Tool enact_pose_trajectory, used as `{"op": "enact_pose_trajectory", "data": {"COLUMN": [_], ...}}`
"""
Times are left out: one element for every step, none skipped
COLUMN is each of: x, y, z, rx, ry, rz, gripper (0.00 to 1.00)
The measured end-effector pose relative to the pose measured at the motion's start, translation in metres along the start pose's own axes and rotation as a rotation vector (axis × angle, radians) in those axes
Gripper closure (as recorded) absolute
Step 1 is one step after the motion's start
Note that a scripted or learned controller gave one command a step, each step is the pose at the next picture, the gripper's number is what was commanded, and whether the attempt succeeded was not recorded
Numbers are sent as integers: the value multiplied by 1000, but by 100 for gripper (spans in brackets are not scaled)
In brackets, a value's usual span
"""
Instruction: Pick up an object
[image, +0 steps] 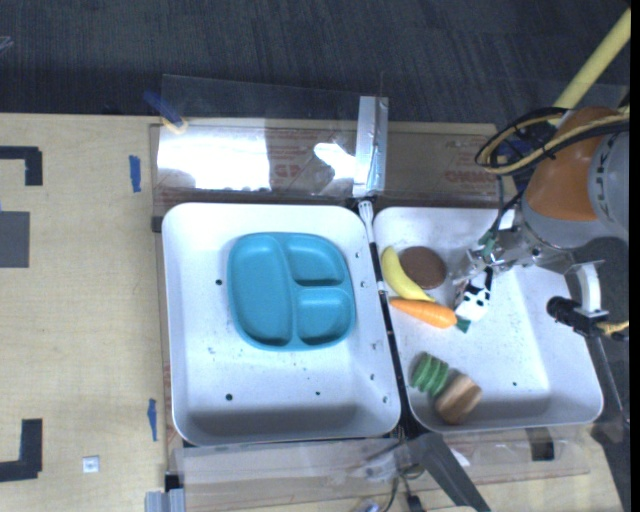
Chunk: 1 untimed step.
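The right bin (530, 385) holds a yellow banana (397, 276) with a brown round piece (426, 266) against it. An orange carrot (424, 313) lies just below them. A green striped item (431, 373) and a tan-brown piece (459, 397) sit near the bin's front edge. My gripper (487, 257) hangs over the upper middle of this bin, right of the brown piece. A small black-and-white object (475, 298) sits directly under the gripper, touching the carrot's right end. Whether it is held is unclear.
The left bin (200, 350) carries a blue divided plate (293, 289) at its centre. A clear plastic sheet and a metal bracket (371, 145) stand behind the bins. The arm's orange band (565, 195) and black cables overhang the right bin's far right corner.
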<state>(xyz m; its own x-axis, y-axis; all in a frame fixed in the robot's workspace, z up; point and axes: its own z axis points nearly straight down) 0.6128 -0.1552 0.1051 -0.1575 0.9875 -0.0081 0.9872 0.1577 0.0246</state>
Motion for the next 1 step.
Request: {"op": "enact_pose_trajectory", "data": {"x": [74], "y": [11], "z": [-83], "rx": [19], "ry": [7], "rz": [155], "gripper": [100]}}
